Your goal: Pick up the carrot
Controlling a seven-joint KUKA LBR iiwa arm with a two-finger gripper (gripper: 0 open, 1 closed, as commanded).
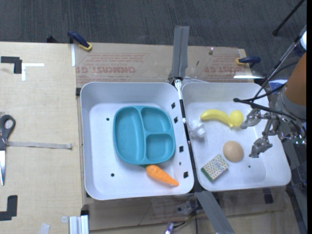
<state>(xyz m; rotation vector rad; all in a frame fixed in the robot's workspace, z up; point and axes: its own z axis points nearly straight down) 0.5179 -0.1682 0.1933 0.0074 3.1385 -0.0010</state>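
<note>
I am looking down at my two white bins. The carrot (162, 175) lies in the left bin (92, 130), near its front edge, just beside the blue plate (144, 134) with three parts. I think the fat end touches the plate's rim, but I cannot be sure. The carrot lies flat and slants: its fat end points up and to the left, and its thin tip points down and to the right, toward the wall between the bins. My gripper (259, 134) hangs over the right bin (273, 179), near its right side. Its two fingers look spread apart, and nothing is between them. Close to it are a yellow banana (217, 116), a brown egg (233, 151) and a small patterned box (215, 167). So the carrot is far off to the left of my gripper and a bit nearer the front, across the wall. I think I must move over that wall first, then turn the fingers so they close across the carrot's thin sides, not along it.
</note>
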